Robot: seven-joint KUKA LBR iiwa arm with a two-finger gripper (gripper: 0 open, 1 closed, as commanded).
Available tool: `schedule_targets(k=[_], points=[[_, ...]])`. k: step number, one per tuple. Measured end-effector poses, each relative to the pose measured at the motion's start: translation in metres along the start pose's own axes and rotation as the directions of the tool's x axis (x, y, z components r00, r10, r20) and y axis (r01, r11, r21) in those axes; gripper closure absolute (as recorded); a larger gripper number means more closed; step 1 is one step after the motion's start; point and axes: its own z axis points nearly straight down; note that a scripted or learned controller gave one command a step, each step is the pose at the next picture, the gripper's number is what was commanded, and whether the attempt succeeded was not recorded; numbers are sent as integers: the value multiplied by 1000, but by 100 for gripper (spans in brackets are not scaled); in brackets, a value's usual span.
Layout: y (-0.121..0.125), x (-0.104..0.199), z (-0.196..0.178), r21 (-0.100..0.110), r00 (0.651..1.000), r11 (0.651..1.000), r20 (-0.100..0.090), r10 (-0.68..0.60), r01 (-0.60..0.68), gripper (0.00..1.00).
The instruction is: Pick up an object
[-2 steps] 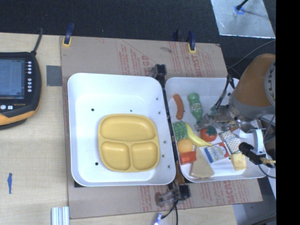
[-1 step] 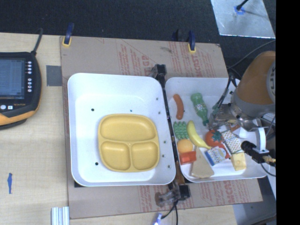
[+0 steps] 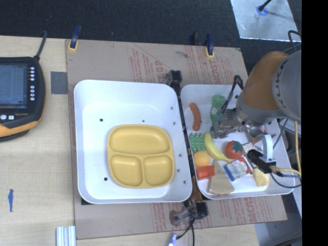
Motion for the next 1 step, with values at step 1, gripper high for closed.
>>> schedule_targets(k=[1], points=[[0,-1,0,-1,1000,1000,1,1,-1,0]])
